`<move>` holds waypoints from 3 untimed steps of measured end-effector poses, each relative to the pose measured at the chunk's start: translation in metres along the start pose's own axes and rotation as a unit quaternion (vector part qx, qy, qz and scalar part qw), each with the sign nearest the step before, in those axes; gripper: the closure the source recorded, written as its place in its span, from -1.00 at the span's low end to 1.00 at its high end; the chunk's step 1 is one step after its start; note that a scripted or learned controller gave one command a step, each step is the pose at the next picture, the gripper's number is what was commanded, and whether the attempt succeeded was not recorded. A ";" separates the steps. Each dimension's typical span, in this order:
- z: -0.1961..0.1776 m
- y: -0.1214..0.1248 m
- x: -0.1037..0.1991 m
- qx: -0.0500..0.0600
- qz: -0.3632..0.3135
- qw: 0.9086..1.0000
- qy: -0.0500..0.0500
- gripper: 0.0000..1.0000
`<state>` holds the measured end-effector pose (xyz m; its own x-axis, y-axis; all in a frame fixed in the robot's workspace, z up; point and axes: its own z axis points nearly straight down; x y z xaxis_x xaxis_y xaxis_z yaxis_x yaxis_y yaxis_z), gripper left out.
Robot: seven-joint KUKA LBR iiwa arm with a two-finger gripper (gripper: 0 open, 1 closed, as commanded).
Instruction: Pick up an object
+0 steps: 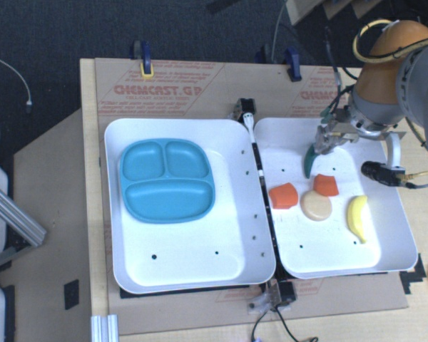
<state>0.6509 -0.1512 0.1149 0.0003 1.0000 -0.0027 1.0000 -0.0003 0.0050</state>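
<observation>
My gripper [327, 140] is low over the back of the right bin [392, 258]. A small dark green thing [309, 164] lies or hangs right at its lower left end; whether it is gripped is unclear. In front of the gripper sit a red-orange block [327, 185], an orange block [283, 195] and a beige round piece [316, 206]. A yellow banana [357, 218] lies to their right.
A blue divided plate [167, 179] lies in the left bin [192, 269]. A black ridge [257, 169] with clamps separates the two bins. The grey and orange arm [389, 63] comes in from the upper right.
</observation>
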 end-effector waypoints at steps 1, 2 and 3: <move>-0.058 0.009 -0.006 0.000 0.000 1.000 0.000 1.00; -0.122 0.009 -0.010 -0.002 0.000 1.000 0.000 1.00; -0.162 0.010 -0.010 -0.001 -0.001 1.000 0.000 1.00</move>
<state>0.6600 -0.1608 0.2769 -0.0010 1.0000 -0.0026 1.0000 0.0010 0.0075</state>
